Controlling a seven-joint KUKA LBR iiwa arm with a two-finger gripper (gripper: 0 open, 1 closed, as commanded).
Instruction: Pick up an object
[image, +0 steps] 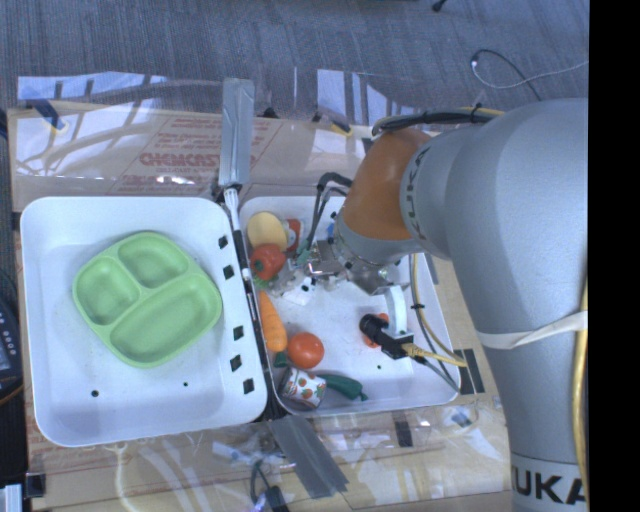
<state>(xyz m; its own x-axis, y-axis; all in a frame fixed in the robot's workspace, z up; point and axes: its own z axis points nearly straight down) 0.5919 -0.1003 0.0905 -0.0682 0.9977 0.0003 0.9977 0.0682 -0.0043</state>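
White letters reading "UKA" show on the grey arm (520, 250) at the lower right. The claw (305, 268) reaches into the right bin (345, 340), close beside a red tomato (266, 262) and a yellow piece (265, 229); whether it grips anything cannot be told. A carrot (271, 320), another tomato (305, 350) and a green piece (342, 385) lie nearer the front. The left bin (60, 400) holds a green divided plate (147, 297).

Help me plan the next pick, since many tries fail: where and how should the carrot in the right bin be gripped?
Judging from its pose, grip the carrot across its narrow width near mid-length, coming straight down from above. It lies flat and long beside the right bin's left wall, so close crosswise to its length. The wall on one side and the tomato near its lower end leave little room, so a grasp above that end looks safer.
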